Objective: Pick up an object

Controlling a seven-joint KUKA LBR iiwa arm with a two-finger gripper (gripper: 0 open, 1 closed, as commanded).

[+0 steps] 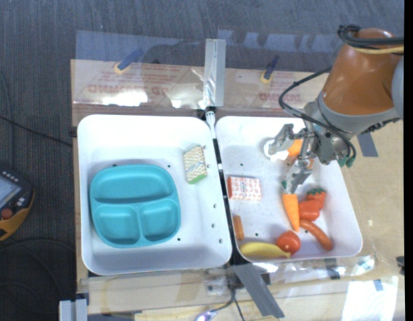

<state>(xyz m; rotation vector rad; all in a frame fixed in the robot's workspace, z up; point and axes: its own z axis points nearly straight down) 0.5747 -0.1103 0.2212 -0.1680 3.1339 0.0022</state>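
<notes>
Two white bins stand side by side. Left bin (86, 246): one teal tray (133, 202) and one sponge (194, 164), set apart. Right bin (350, 246): one printed packet (245, 188), one banana (263, 250), one tomato (289, 242), one carrot (291, 209), loosely clustered for picking. The gripper (297, 156) hangs above the carrot; its opening I cannot tell.

The scene is being viewed by one fixed camera set above the table (53, 72), angled down at a slant. Both white bins (86, 179) are being framed whole, at moderate range, with the arm (360, 79) being seen entering from the right.
</notes>
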